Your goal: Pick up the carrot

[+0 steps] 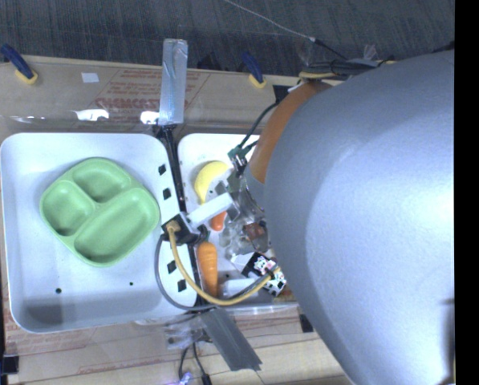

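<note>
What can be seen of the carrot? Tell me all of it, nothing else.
The carrot is plain orange, smooth-looking and elongated, with blunt rather than sharp ends. It lies flat on the floor of the right-hand bin, close to that bin's left wall, with its length running from the far side of the view toward the near side. Its far end sits right by the wrist of the arm, which may hide a little of it. It appears to rest on the floor, not lifted.
</note>
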Robot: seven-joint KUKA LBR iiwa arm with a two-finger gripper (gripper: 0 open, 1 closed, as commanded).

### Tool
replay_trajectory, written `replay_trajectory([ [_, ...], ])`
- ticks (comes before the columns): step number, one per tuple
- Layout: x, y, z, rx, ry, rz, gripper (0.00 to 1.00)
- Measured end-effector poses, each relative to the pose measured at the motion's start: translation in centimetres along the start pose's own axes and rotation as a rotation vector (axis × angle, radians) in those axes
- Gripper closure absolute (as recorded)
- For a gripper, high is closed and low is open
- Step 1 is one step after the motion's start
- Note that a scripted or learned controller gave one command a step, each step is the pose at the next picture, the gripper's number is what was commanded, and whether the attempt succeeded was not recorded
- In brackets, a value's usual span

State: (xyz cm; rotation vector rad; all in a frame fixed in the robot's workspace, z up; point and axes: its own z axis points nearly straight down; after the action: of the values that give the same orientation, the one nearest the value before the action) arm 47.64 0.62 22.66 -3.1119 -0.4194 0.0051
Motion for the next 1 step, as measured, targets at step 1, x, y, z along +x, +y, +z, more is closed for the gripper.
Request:
replay_trajectory([
  [1,-0.03,0.02,0.01,0.001,-0.001,0.001,0.0],
])
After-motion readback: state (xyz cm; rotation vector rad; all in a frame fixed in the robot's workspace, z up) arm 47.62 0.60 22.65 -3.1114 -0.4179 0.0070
